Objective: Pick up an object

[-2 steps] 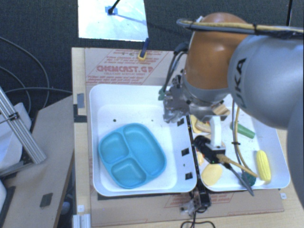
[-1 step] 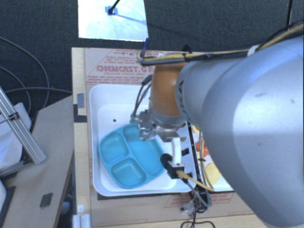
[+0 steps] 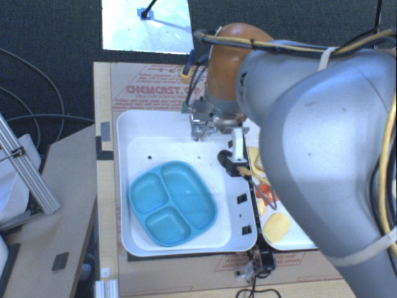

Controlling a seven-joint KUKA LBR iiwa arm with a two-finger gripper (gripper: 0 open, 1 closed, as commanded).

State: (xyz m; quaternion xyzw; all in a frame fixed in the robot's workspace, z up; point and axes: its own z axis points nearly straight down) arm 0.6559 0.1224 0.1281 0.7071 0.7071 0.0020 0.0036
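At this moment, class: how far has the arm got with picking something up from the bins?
Done: the arm has reached into the left bin, and its pincer hangs near the back wall. In hand: nothing shows between the pincer's tips. Left: choosing and grasping an object; the blue divided tray lies flat in that bin, and yellow and orange pieces lie in the right bin.

"CHEMCAST" on cardboard sheet (image 3: pixel 155 85)

Two white bins (image 3: pixel 124 185), one blue divided plate (image 3: pixel 172 202).
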